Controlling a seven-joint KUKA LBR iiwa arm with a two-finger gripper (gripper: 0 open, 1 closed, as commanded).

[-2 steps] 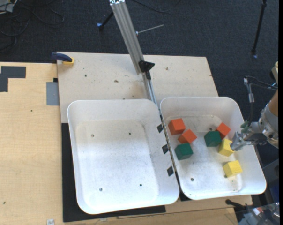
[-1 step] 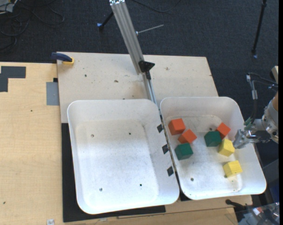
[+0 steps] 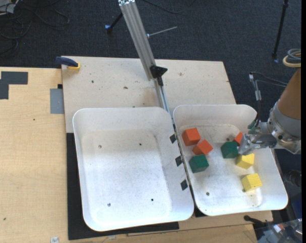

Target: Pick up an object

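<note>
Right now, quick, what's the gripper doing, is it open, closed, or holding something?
Gripper: low in the right bin, among the blocks beside the green block; open or closed cannot be told.

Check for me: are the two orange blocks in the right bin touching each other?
Cannot tell. In the camera view the upper orange block and the lower orange block meet corner to corner, with no plain gap or contact visible between them.
</note>
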